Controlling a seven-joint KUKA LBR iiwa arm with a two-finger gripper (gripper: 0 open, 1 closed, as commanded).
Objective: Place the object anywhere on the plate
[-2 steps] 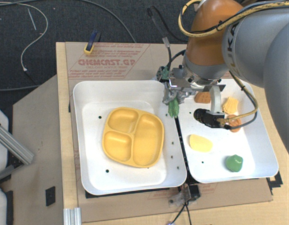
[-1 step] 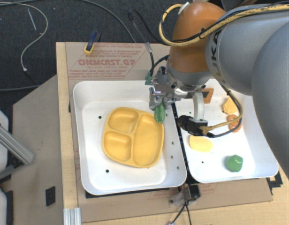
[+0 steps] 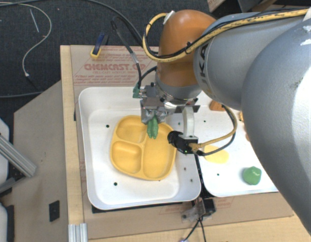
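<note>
- My claw (image 3: pixel 152 119) is clamped on a green object (image 3: pixel 153 129) over the yellow plate's (image 3: pixel 140 155) far edge.
- My arm hides the right bin's (image 3: pixel 231 185) far part.

A green lump (image 3: pixel 251 175) sits in the right bin (image 3: pixel 236 185) at four o'clock, a yellow disc (image 3: pixel 217 158) beside it at ten o'clock.

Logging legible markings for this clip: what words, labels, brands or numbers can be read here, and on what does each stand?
"CHEMCAST" in red capitals, on the brown board behind the left bin; the letters after it pass under the arm.
Smaller red lines above and below that word: too blurred to read.
Dark lettering on the grey arm beside the orange band: partly hidden, unreadable.
Yellow plate: no writing seen.
</note>
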